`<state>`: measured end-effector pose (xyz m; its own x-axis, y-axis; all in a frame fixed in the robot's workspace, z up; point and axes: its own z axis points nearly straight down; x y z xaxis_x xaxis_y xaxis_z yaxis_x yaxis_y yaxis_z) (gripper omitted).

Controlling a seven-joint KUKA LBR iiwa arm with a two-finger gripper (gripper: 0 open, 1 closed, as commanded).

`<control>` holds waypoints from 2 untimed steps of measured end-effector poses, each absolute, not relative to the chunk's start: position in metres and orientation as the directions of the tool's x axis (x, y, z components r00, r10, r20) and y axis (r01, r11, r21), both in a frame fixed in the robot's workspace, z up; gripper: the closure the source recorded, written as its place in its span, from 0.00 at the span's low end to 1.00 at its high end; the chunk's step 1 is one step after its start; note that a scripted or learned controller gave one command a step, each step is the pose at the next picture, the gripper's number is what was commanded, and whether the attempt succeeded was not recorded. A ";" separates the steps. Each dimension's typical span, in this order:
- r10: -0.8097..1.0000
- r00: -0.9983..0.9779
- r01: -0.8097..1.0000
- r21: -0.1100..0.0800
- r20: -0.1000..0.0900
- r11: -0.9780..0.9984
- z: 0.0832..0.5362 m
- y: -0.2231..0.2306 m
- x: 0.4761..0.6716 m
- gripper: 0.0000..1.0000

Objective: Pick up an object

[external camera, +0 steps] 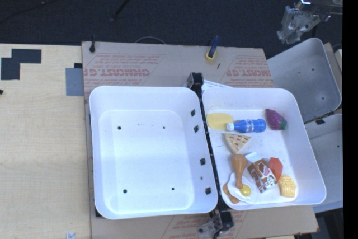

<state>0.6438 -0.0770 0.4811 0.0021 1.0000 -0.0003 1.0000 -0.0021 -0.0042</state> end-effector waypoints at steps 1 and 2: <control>1.000 0.001 1.000 -0.001 0.000 -0.001 0.485 -0.122 0.644 1.00; 1.000 0.001 1.000 -0.001 -0.001 -0.001 0.484 -0.163 0.644 1.00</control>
